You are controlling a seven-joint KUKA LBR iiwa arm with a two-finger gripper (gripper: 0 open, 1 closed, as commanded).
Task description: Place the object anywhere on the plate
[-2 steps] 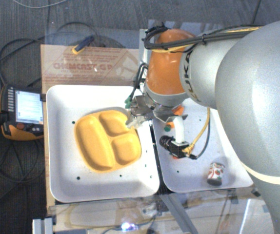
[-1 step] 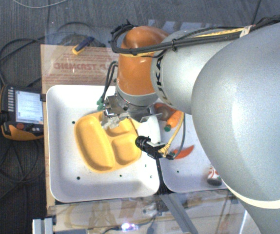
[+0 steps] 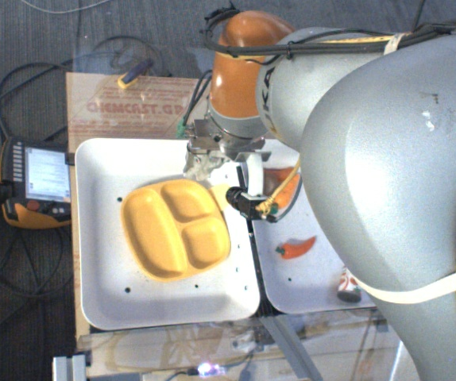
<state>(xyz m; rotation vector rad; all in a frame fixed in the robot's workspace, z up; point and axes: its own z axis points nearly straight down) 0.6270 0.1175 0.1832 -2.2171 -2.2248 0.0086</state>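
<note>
Bench (image 3: 164, 348) carries two shallow white bins side by side, touching along inner walls. Left bin (image 3: 101, 292): yellow plate (image 3: 176, 228) w/ three compartments, sitting tilted, roughly mid-bin toward upper right. Right bin (image 3: 307, 296): partly hidden under arm; an orange-red carrot-like item (image 3: 295, 248) on its floor, a small red/white obj (image 3: 349, 286) near lower right, another orange piece (image 3: 285, 190) near top, partly covered. Behind left bin a brown cardboard sheet (image 3: 129, 109) w/ faded print, a small blue/yellow item (image 3: 135, 72) on its upper edge.
</note>
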